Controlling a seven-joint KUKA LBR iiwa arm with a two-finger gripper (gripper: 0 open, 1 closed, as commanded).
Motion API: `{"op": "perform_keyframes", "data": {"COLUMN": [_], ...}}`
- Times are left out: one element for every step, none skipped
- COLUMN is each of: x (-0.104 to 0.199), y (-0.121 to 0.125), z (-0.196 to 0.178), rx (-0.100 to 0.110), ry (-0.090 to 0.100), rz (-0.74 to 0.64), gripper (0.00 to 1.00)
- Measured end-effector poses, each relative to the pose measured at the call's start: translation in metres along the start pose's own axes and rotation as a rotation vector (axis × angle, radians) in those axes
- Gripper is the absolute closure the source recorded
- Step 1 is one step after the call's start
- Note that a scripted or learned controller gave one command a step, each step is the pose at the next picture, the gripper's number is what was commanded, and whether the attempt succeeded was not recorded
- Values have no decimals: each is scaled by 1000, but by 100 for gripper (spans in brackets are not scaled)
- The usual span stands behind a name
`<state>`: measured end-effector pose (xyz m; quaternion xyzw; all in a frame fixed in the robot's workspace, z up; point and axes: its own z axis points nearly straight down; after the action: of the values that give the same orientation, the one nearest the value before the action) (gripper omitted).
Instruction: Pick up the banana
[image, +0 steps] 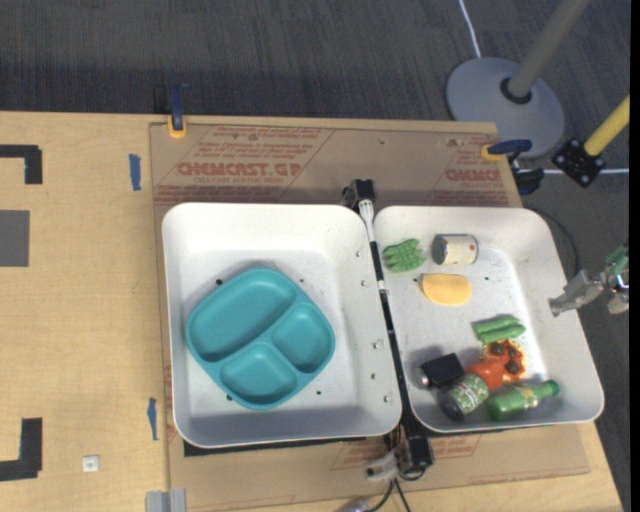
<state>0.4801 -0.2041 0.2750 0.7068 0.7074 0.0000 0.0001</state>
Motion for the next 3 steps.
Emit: {"op": "perform_keyframes", "data": {"x": [75, 98, 86], "y": [-1, 2, 54], "z": [107, 167, 131], "rx": [2, -7, 1], "ry": [2, -1, 0], "rz": [-257, -431, 598], "gripper": [0, 0, 0]}}
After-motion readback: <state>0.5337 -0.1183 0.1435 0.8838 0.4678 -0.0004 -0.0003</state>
